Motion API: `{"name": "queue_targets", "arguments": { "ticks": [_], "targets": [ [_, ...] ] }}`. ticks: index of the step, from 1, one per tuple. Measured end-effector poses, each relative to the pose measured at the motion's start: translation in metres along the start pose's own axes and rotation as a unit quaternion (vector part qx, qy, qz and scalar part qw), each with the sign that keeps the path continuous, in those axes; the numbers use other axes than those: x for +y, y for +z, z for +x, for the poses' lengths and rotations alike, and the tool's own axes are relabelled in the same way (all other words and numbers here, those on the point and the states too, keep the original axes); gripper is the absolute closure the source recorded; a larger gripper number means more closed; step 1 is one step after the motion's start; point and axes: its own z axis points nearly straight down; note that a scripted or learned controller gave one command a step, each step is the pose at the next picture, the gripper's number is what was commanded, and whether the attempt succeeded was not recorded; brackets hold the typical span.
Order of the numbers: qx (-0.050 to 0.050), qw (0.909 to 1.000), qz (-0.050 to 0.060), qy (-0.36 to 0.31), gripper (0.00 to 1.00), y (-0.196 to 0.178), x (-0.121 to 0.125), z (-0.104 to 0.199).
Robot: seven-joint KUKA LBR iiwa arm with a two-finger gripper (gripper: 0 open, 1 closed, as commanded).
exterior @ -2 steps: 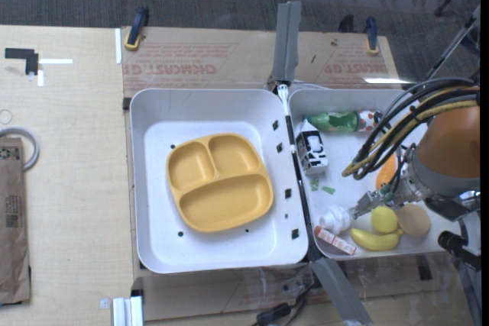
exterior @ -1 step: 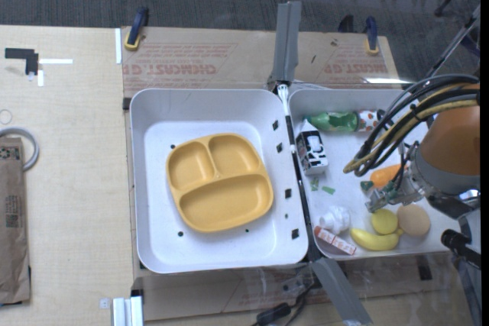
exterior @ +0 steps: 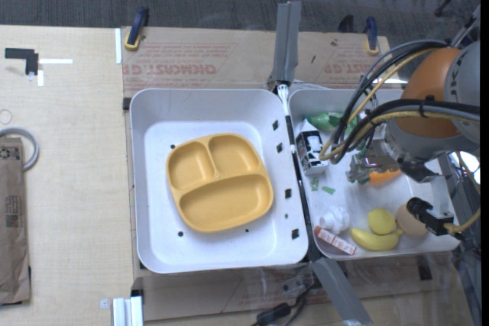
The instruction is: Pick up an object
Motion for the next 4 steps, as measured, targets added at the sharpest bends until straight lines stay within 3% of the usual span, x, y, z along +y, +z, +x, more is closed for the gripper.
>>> {"name": "queue_targets", "arguments": {
  "ticks": [1,2,4],
  "targets": [
    [-0.001,0.9971,-0.001,-0.077,1.0,-0.112,0.091,0.011],
    [-0.001,0.9959,-0.001,-0.09,1.0,-0.078,0.114,0.014],
    [-0.005,0.9957,-0.001,-0.093,1.0,-0.096,0.116,0.014]
  ]
}}
